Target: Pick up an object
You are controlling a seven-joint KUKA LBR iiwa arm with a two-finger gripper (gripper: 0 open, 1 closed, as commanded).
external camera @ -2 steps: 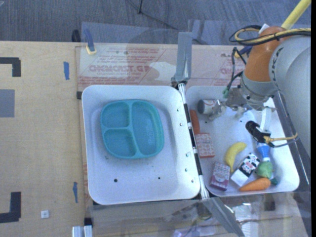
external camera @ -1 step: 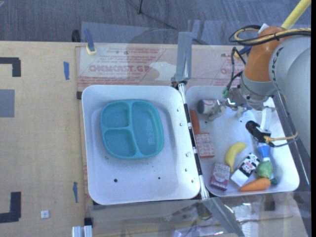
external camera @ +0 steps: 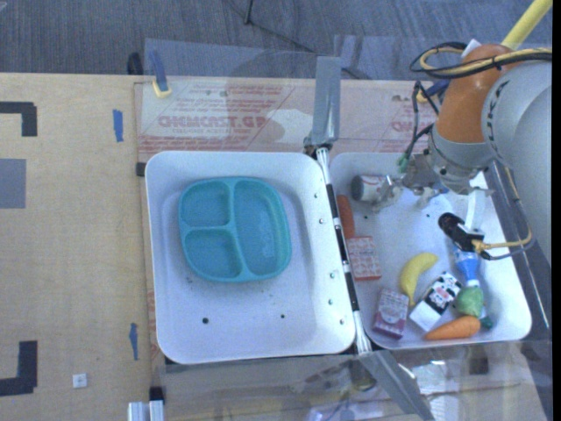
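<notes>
While arm [external camera: 491, 103] reaches from right, pincer [external camera: 386, 189] hangs low over right bin [external camera: 517, 318]; grip unclear.

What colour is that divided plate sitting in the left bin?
The divided plate is teal, a blue-green, seen plainly in the camera view.

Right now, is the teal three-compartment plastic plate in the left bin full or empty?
Empty. The teal three-compartment plastic plate lies flat in the left white bin, and all three compartments show bare teal bottoms.
</notes>
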